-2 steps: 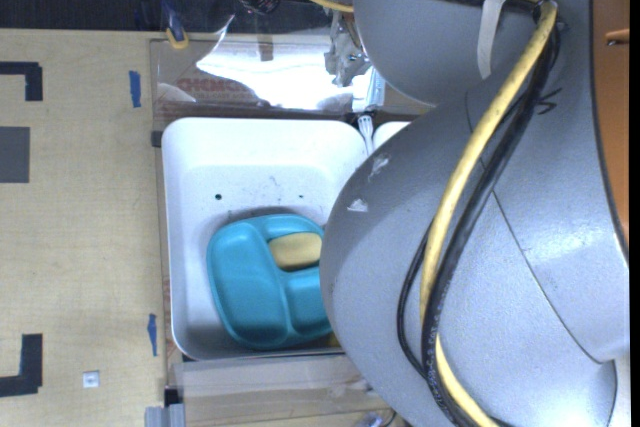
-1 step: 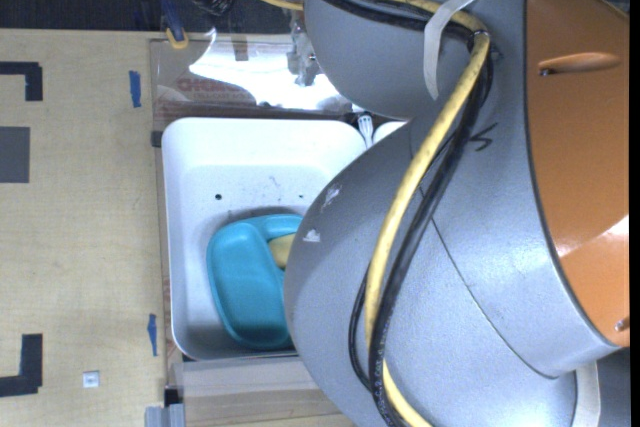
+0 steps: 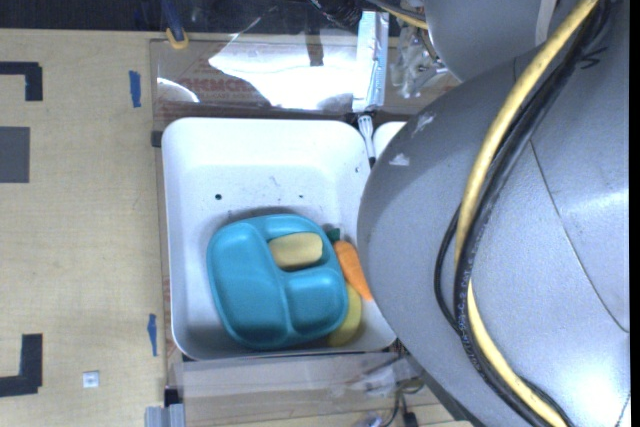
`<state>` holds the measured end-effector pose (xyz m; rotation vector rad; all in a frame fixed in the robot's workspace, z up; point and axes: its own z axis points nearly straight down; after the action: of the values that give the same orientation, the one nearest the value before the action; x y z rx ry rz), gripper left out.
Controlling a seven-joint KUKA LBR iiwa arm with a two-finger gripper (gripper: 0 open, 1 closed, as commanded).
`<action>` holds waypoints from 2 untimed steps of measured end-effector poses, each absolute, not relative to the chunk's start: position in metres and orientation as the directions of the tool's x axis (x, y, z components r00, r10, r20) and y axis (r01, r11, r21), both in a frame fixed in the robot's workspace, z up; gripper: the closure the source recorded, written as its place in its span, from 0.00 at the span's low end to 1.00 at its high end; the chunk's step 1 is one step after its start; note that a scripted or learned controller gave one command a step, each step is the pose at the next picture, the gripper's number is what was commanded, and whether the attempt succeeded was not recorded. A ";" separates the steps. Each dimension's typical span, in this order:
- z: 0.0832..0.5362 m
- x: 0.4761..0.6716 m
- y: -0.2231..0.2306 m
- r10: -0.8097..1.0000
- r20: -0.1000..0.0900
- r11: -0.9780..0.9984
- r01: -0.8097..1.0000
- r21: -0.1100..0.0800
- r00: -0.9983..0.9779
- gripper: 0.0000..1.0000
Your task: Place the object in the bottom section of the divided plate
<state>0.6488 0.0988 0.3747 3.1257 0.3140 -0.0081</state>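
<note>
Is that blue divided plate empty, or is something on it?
Not empty: a pale yellow object lies in one section of the blue divided plate.

Plate [image 3: 270,300]: teal plastic, smooth, soft sheen. Bin [image 3: 260,165]: white plastic, smooth, slightly scuffed with dark specks. Arm [image 3: 520,245]: grey casing, smooth, satin gloss with highlights. Bench [image 3: 80,215]: pale wood, matt, grainy. Clear sheet [image 3: 270,65] behind bin: glossy, strong glare. Yellow piece [image 3: 298,251] in plate: matt.
</note>
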 end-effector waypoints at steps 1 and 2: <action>0.437 0.654 0.040 0.196 0.001 -0.981 0.196 0.001 0.981 1.00; 0.388 0.614 -0.035 0.196 -0.007 -0.981 0.196 -0.002 0.981 1.00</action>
<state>0.6139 -0.0351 0.3878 3.1272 0.3091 -0.0114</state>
